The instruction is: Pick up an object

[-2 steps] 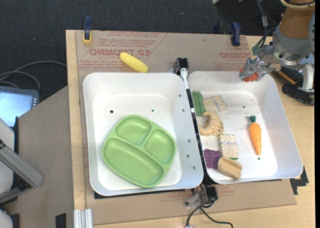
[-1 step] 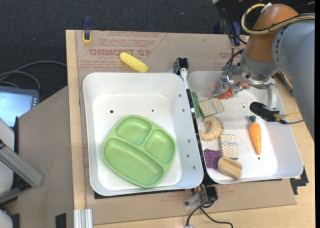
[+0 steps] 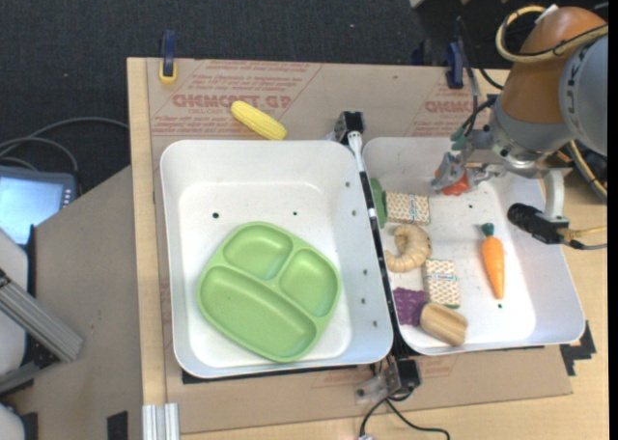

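Over right bin's (image 3: 541,332) far corner, arm bent down, end effector (image 3: 452,176) touching red object (image 3: 457,183), grip unclear

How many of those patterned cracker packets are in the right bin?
2: one packet near the divider at the bin's upper left, another packet lower down, above the bread roll. Others may be hidden.

two bins (image 3: 183,235), one carrot (image 3: 493,265), two packets (image 3: 407,207)

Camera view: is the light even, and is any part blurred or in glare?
In the camera view, light is soft and even; the white bins look bright but not washed out. The green plate and carrot are sharp, with faint shadows. The gripper at the right bin's far edge is small and slightly soft.
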`<state>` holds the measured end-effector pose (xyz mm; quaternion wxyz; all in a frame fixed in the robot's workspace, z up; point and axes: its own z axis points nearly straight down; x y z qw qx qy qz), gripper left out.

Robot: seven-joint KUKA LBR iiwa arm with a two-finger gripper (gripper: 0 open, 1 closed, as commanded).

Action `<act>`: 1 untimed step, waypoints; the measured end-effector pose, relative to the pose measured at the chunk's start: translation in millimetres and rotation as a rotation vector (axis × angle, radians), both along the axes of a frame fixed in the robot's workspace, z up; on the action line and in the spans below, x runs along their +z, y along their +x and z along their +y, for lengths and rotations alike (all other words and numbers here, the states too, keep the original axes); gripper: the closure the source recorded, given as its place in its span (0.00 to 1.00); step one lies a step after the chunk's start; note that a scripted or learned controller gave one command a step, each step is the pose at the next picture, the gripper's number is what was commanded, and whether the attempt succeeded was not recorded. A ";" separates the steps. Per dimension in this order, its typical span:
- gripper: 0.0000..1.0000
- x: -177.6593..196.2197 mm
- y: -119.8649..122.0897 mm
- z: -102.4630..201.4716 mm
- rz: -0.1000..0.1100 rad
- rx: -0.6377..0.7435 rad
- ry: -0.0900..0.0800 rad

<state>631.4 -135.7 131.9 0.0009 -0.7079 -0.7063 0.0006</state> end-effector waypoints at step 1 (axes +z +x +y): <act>1.00 55.6 -41.4 81.3 0.001 0.007 0.003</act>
